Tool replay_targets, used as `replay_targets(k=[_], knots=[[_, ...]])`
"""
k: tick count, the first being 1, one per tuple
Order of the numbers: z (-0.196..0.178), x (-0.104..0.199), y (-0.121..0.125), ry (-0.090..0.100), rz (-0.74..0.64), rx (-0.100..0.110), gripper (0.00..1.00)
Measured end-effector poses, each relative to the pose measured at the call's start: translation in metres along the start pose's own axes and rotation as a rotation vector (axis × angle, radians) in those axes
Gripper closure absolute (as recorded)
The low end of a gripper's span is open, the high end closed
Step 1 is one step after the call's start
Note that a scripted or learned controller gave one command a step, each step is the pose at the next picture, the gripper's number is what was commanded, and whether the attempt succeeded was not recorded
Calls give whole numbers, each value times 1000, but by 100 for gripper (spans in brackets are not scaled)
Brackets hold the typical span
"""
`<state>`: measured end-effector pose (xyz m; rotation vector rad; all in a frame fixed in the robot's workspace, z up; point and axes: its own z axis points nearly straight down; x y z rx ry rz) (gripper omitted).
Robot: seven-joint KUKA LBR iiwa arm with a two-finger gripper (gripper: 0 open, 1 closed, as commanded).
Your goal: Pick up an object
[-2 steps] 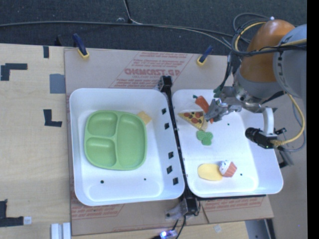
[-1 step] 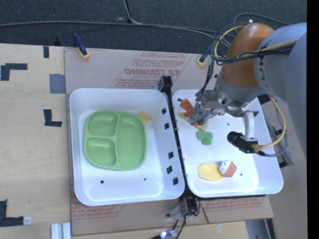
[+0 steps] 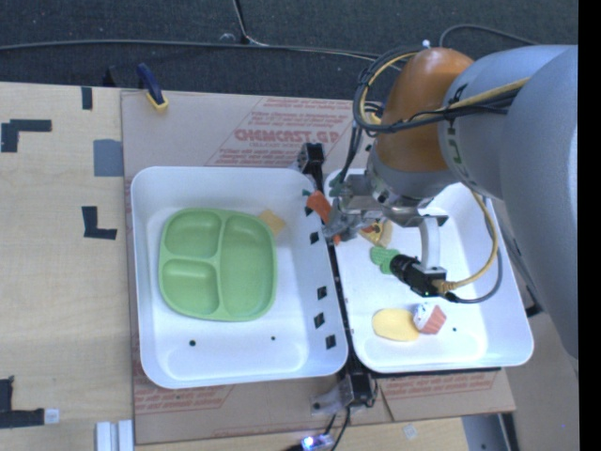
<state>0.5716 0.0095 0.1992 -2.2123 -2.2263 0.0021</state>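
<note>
Green divided plate [image 3: 218,263] in left bin [image 3: 150,205]; my pincer [image 3: 349,216] at right bin's [image 3: 498,336] 10 o'clock, grip state unclear; yellow lump [image 3: 394,325] at 6.

The arm [image 3: 526,148] was smooth grey, with a glossy orange band [image 3: 423,111] and yellow and black cables looping beside it.
</note>
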Motion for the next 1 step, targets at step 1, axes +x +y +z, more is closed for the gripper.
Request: replay_targets(k=[1], knots=[[-4, 49, -8, 0, 0, -1, 100]])
